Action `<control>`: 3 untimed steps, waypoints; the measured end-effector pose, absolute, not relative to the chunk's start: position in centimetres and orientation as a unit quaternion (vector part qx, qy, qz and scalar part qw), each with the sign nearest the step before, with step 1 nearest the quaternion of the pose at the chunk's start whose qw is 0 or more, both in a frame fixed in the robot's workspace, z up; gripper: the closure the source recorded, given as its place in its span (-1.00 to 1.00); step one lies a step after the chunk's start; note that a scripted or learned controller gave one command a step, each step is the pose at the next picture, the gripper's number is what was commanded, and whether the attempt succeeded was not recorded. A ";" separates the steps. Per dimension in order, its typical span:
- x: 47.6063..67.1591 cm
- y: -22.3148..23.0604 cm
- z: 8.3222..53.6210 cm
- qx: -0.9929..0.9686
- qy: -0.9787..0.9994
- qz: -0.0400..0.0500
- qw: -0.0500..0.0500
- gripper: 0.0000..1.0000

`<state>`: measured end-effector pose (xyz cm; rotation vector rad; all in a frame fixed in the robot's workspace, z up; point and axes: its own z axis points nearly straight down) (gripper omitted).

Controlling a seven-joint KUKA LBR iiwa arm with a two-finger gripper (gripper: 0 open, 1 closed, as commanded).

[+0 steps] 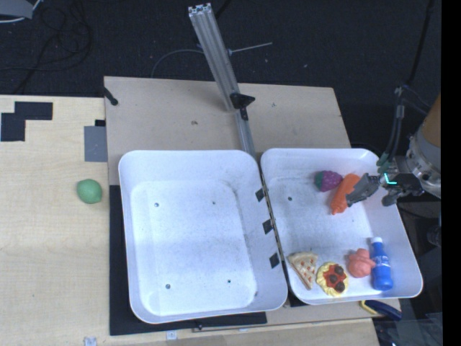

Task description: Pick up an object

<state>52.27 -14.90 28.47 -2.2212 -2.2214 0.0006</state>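
The gripper (369,189) reaches in over the right edge of the right bin (302,170), its dark fingers pointing left toward an orange carrot (341,193). One fingertip lies just beside, perhaps touching, the carrot's right side; whether the fingers are spread or closed, and whether the carrot sits between them, cannot be told from this angle. The carrot lies on the bin floor, slanted, with a purple bunch of grapes (328,180) touching its upper left. Along the bin's near edge sit a pizza slice (305,267), a round yellow and red toy (332,277), a pink lump (359,262) and a blue bottle (380,264). The left bin (189,229) lies alongside. A green ball (90,191) rests on the wooden bench, well apart to the left.
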 end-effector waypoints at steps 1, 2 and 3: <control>52.3 -14.9 28.5 -0.707 -0.707 0.000 0.000 -1.00; 52.4 -15.8 23.6 -0.707 -0.707 0.001 0.002 -1.00; 52.9 -15.3 19.1 -0.707 -0.707 0.001 0.002 -1.00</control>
